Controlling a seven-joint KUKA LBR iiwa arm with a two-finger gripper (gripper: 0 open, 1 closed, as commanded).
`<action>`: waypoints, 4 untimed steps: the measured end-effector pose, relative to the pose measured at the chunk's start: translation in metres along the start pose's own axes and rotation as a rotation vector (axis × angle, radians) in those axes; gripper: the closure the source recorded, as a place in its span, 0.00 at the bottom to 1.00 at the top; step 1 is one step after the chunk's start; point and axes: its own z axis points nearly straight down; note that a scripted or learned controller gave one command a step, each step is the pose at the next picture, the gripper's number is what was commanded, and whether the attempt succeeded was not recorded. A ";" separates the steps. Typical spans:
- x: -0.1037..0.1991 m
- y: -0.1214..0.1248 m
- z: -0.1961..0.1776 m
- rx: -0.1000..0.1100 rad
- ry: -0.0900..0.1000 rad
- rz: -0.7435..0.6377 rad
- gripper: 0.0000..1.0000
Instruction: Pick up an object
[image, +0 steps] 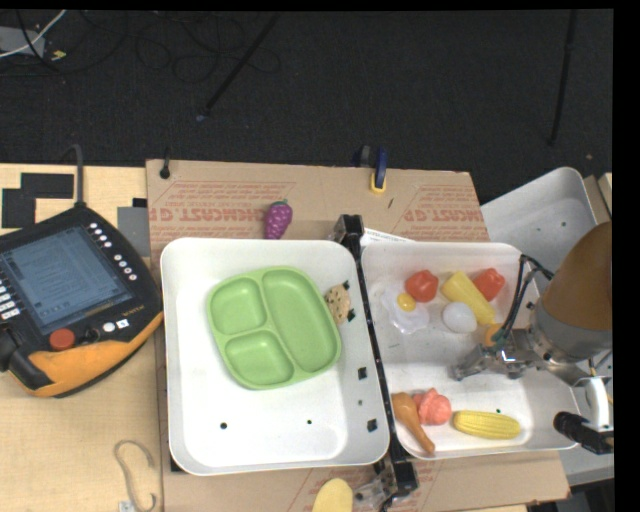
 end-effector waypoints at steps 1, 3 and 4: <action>-0.002 0.000 -0.013 -0.002 0.000 0.004 1.00; 0.000 -0.006 -0.114 -0.009 -0.003 0.002 1.00; -0.001 -0.006 -0.140 -0.007 -0.003 0.002 1.00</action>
